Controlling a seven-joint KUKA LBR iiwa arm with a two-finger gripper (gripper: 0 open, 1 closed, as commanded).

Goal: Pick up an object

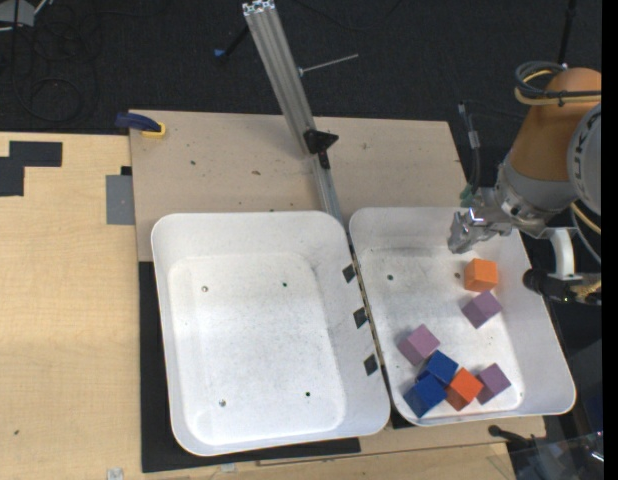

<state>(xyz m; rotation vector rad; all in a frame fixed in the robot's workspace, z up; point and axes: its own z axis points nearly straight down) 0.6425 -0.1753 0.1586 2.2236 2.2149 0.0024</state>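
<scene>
The right bin (389,238) holds several small blocks. An orange block (480,274) lies near its far right side, with a purple block (482,309) just in front of it. Toward the near edge sit another purple block (420,344), two blue blocks (432,380), an orange block (463,388) and a purple block (493,381), bunched together. My gripper (470,227) hangs over the far right part of this bin, a little behind and left of the far orange block. Nothing shows between its fingers.
The left bin (174,238) lies beside the right one, with black clips along their shared wall. A slanted aluminium rail (287,88) rises behind the bins. The arm's orange band (549,128) is at the right edge.
</scene>
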